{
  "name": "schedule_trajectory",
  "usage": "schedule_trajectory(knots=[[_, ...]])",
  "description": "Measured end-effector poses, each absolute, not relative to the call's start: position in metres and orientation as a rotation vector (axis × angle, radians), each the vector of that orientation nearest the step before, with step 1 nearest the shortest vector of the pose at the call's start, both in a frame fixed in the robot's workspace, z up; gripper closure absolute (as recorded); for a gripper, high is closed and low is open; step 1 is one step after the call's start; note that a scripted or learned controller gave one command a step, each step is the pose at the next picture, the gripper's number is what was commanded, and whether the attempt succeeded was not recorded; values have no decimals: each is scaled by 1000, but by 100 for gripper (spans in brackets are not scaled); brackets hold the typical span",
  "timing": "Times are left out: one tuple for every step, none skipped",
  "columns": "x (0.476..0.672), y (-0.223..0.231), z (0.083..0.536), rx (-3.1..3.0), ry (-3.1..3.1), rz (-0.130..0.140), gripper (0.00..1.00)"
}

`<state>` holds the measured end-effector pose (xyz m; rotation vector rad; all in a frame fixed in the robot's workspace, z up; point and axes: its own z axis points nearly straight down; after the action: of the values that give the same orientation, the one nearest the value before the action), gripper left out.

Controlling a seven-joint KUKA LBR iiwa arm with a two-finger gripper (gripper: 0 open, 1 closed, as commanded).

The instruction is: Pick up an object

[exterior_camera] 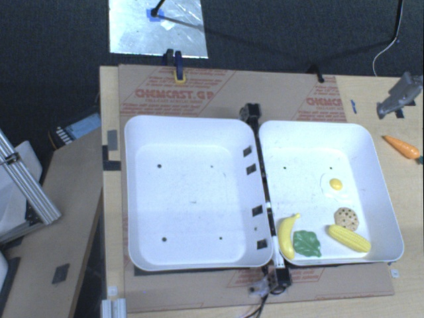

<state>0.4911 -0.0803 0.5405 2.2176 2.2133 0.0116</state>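
The right bin (366, 152) holds several toy foods near its front. A yellow banana (287, 236) lies by the front left corner with a green leafy piece (307, 244) touching its right side. A yellow corn cob (349, 238) lies at the front right, and a round brown cookie (346, 217) sits just behind it. A fried egg (334, 184) with a yellow yolk lies farther back. My grey gripper (399, 99) hangs at the far right, behind and outside the right bin, well away from all of them.
The left bin (142, 177) stands beside the right one, joined by a black clipped divider (260, 177). An orange carrot (403, 147) lies on the bench to the right of the right bin. A shiny foil sheet (158, 17) lies at the back.
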Motion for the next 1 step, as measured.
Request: schedule_trajectory(knots=[[495, -78, 547, 2210, 2223, 8, 100]])
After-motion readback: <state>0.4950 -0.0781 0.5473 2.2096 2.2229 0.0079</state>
